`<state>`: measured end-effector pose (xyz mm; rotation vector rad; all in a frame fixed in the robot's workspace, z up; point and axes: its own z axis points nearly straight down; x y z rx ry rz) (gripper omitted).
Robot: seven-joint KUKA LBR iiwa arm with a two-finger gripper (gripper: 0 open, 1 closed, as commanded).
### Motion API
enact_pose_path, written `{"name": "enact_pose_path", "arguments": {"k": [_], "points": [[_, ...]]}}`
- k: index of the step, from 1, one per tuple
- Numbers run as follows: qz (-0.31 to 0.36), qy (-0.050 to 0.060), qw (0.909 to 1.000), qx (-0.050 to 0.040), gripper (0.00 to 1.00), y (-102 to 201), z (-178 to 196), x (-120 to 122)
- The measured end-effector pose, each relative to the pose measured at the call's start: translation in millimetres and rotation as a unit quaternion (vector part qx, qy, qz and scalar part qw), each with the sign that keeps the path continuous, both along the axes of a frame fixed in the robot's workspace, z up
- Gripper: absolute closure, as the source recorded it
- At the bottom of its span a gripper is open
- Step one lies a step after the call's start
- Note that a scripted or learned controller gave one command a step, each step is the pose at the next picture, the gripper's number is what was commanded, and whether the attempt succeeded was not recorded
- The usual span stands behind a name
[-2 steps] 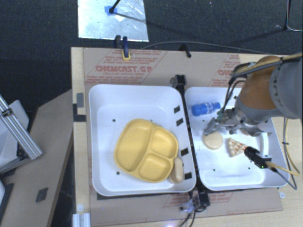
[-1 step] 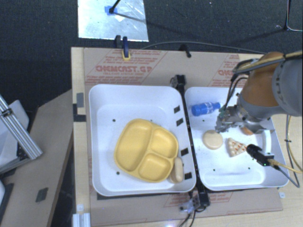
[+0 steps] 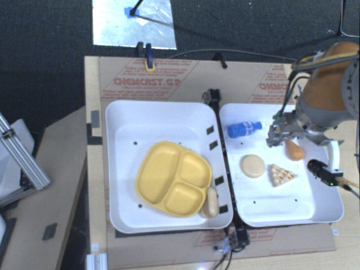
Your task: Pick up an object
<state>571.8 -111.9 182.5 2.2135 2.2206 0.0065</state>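
Observation:
In the right bin (image 3: 292, 210) lie a blue bottle (image 3: 243, 129) on its side at the back left, a round beige disc (image 3: 252, 165) in the middle, a pizza slice (image 3: 282, 175) to its right, and an orange-brown egg-shaped piece (image 3: 293, 149) behind the slice. My gripper (image 3: 277, 135) hangs over the back of this bin, just left of and above the orange-brown piece, to the right of the bottle. Nothing shows held in it.
The left bin (image 3: 126, 134) holds a yellow divided plate (image 3: 173, 178) with a pale bread-like roll (image 3: 210, 201) against its right rim. A black divider (image 3: 220, 151) runs between the bins. The arm's grey and orange body (image 3: 332, 83) looms over the right bin's back right corner.

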Motion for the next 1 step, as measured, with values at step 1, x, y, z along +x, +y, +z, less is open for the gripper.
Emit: {"name": "enact_pose_path", "arguments": {"k": [1], "points": [[0.000,0.000,1.0000,0.0000,1.00,-0.3,54.3,1.7]]}}
